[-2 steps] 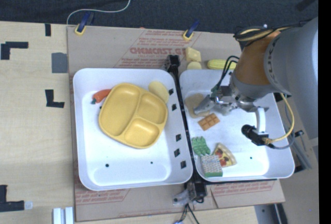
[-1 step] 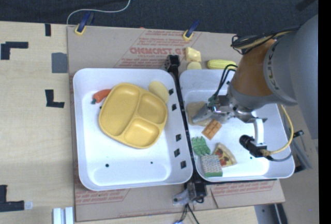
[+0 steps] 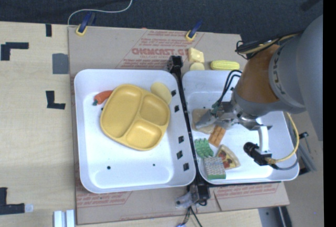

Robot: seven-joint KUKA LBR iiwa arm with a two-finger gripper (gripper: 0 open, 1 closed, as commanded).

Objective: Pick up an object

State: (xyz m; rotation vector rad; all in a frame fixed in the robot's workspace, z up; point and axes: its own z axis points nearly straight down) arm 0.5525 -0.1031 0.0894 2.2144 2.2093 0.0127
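In the right bin (image 3: 273,171) lie several toy foods: a tan bread-like piece (image 3: 202,119), an orange stick (image 3: 216,136), a green ridged piece (image 3: 203,148), a pizza slice (image 3: 228,158) and a green-grey block (image 3: 214,167). My gripper (image 3: 216,116) hangs low over the middle of this bin, right beside the tan piece and just above the orange stick. Whether it touches the tan piece I cannot make out. The grey arm with its orange band (image 3: 260,79) comes in from the right.
The left bin (image 3: 86,168) holds a yellow divided plate (image 3: 135,116), an orange carrot (image 3: 103,96) at its upper left and a pale yellow fruit (image 3: 161,91) at its upper right. Behind the right bin lie a yellow block (image 3: 196,55) and a corn cob (image 3: 224,65).
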